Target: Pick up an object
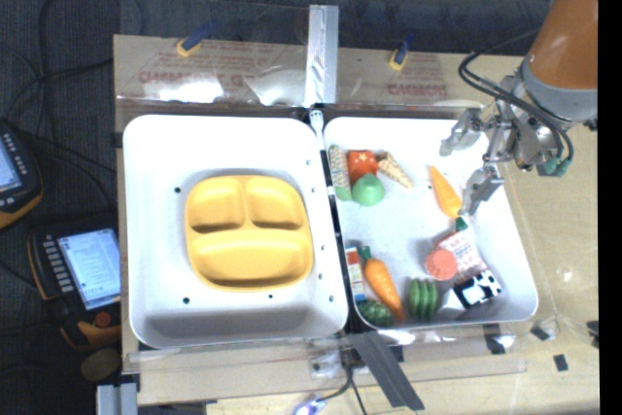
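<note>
Carrot slice (445,191) lies just left of the empty, spread-fingered hand (471,160).

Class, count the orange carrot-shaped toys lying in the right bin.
2. One carrot lies near the right bin's front edge, beside the striped green item. A smaller carrot lies further back, near the gripper. Others may hide under the clutter.

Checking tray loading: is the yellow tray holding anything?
Empty: the yellow tray shows three bare compartments; the toy food lies in the right bin.

Gripper (469,162) open above right bin (515,253), beside small carrot (445,191).
</note>
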Tool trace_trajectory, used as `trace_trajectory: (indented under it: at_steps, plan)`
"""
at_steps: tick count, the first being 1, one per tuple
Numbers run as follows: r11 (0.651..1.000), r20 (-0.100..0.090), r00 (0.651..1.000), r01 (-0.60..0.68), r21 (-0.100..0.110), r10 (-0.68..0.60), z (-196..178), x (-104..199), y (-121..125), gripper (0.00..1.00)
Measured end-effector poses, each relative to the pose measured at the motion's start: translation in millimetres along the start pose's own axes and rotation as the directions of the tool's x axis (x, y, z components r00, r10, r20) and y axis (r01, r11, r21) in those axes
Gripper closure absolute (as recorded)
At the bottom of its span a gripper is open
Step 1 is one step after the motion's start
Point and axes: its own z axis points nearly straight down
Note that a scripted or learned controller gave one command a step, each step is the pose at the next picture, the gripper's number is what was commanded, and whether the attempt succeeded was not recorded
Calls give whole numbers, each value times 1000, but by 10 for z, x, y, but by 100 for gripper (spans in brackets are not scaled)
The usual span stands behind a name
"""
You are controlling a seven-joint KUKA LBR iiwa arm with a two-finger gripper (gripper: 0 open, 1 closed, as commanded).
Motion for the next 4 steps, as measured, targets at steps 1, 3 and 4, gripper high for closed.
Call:
trace_trajectory:
  at_steps: [1,3,4]
  plan:
    - [1000,-2,1000,-22,1,22,1406,-239,-216,0]
    - [993,8,993,-115,2,115,1921,-164,-394,0]
    - [991,11,991,-137,0,137,1923,-447,-256,0]
